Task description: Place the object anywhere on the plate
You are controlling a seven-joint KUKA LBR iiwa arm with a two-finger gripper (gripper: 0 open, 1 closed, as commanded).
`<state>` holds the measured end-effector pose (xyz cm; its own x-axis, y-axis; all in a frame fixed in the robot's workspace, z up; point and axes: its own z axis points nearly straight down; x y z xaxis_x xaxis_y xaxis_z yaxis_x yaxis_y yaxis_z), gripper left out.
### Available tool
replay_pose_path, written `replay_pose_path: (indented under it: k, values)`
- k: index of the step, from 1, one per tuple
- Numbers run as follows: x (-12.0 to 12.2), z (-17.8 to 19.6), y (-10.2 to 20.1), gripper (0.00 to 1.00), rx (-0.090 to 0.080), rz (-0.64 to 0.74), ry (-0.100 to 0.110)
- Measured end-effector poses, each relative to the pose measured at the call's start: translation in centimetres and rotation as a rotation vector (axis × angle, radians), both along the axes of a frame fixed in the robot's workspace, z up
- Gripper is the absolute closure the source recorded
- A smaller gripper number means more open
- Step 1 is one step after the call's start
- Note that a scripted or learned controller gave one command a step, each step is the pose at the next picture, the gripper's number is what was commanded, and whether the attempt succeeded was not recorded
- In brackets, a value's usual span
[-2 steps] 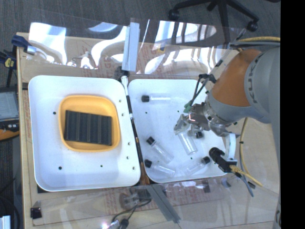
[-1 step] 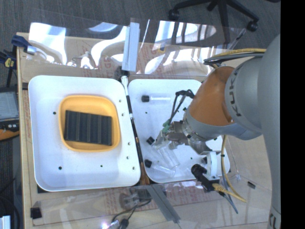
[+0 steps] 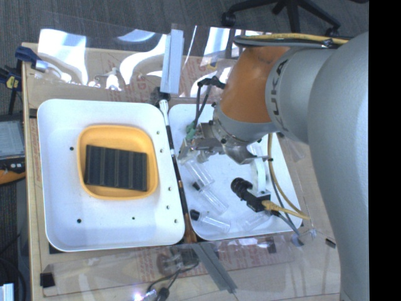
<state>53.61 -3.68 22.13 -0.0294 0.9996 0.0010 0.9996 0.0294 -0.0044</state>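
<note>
A yellow plate with rounded corners lies in the left white bin, and a dark ridged rectangle covers its middle. Several small clear plastic pieces with black ends lie in the right bin: one below the gripper, one further down, one near the front wall. My gripper hangs low over the right bin's upper left part, just right of the wall between the bins. A small green spot shows beside it. I see nothing clearly held.
The big grey arm with its orange band covers the right bin's right and back parts. A glass pane and metal rail stand behind the bins. An office chair base is on the floor beyond.
</note>
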Motion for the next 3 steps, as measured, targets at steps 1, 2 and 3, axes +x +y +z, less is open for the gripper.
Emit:
replay_pose_path:
  k: [1,2,3]
  values:
    - [4.2,-1.0,4.5,1.0,-0.001,0.125,-0.001]
    - [4.2,-0.9,4.5,0.0,-0.001,0.125,-0.001]
    - [4.8,-3.1,7.9,0.0,0.0,0.108,0.002]
